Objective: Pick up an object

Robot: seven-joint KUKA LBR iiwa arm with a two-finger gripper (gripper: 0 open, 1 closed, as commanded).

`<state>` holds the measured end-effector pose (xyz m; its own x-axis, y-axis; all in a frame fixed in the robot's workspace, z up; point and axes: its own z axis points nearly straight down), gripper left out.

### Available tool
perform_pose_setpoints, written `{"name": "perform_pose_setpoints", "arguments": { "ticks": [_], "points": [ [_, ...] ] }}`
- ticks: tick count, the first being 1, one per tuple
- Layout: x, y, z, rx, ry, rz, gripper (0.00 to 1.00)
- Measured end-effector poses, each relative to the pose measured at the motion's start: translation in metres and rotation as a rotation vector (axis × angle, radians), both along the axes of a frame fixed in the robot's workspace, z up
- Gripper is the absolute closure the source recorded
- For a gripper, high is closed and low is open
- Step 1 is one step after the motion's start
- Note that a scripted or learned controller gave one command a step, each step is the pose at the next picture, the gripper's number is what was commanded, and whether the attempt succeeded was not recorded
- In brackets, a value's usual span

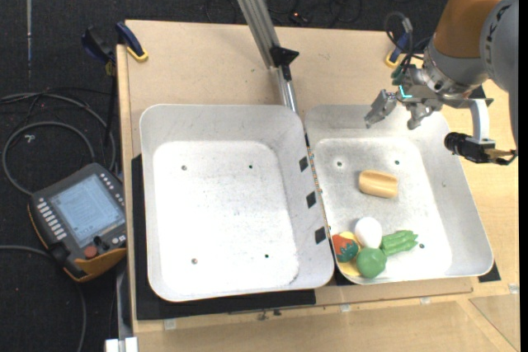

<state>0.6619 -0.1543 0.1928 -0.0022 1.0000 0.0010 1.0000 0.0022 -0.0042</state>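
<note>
In the right bin (462, 202) lies a tan bread-roll shape (379, 184) near the middle. Toward the bin's front corner sit a white egg (368, 231), a green pepper-like piece (399, 242), a green round fruit (372, 262) and a small red and yellow piece (345, 246), bunched together. My gripper (398, 110) hangs over the bin's far edge, up and to the right of the roll, with its two fingers spread apart and nothing between them.
The left bin (165, 136) lies beside the right one, joined along a dark-marked seam. A slanted metal pole (252, 0) rises from the back between the bins. A teach pendant (78, 218) lies off the bench at left. Clamps sit at the bench's rear corners.
</note>
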Motion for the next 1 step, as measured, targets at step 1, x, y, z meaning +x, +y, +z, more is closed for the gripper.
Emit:
{"name": "perform_pose_setpoints", "arguments": {
  "ticks": [1],
  "points": [
    [0.0010, 0.0000, 0.0028, -0.002, -0.004, 0.002, 0.00]
  ]
}}
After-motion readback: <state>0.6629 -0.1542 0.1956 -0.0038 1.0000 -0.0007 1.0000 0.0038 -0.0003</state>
